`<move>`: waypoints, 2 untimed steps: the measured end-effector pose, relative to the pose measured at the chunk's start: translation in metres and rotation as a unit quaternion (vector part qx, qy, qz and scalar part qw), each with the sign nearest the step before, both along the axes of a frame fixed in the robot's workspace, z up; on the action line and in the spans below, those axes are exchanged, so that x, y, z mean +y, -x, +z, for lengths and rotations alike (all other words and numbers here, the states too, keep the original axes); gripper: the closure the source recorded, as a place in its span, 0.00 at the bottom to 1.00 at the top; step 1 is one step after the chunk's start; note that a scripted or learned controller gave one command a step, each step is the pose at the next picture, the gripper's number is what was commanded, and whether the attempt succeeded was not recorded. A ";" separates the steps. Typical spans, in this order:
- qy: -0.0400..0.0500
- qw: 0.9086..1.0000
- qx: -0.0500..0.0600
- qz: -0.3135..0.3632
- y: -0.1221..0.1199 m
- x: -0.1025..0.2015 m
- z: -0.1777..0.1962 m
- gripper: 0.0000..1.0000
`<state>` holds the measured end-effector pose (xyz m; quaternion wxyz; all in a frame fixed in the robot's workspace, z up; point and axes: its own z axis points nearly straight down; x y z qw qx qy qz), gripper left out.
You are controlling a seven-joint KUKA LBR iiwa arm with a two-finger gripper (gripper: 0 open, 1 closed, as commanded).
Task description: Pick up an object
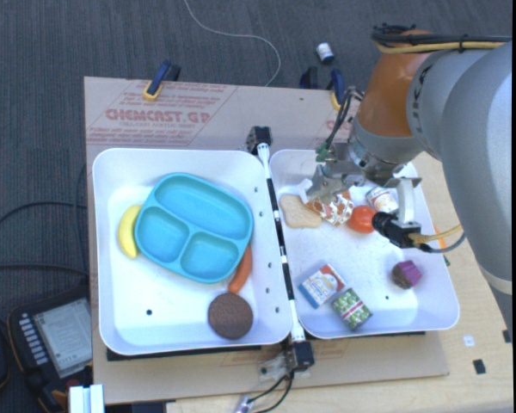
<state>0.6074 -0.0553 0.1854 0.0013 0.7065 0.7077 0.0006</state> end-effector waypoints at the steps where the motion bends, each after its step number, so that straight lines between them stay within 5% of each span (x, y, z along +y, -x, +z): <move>1: 0.001 1.000 0.002 0.000 0.001 -0.001 -0.001 0.00; 2: 0.005 1.000 -0.011 0.000 -0.008 -0.038 -0.067 0.00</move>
